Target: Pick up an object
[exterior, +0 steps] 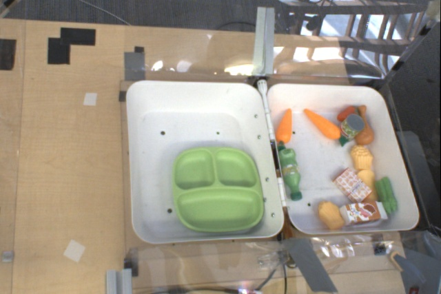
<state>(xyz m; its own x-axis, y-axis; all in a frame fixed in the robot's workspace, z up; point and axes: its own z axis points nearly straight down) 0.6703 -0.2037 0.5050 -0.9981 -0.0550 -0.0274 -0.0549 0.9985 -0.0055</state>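
Two bins side by side on bench [62,182]. Left bin [148,141]: divided plate [218,189], toward near edge. Right bin [310,155]: two toy carrots [284,126] [322,124] at back, bottle [290,173] along left wall, small carton [362,213] and bread roll [331,215] near front.

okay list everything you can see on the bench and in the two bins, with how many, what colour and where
bins: 2, white, side by side on the bench
divided plate: 1, green, lower middle of the left bin
carrots: 2, orange, upper left of the right bin, apart from each other
bottle: 1, green, along the right bin's left wall
yellow toy food: 1, yellow, right side of the right bin
small cartons: 2, red and white, lower right of the right bin
bread roll: 1, tan, right bin's front edge
green vegetable: 1, green, right wall of the right bin
bench: 1, light wood
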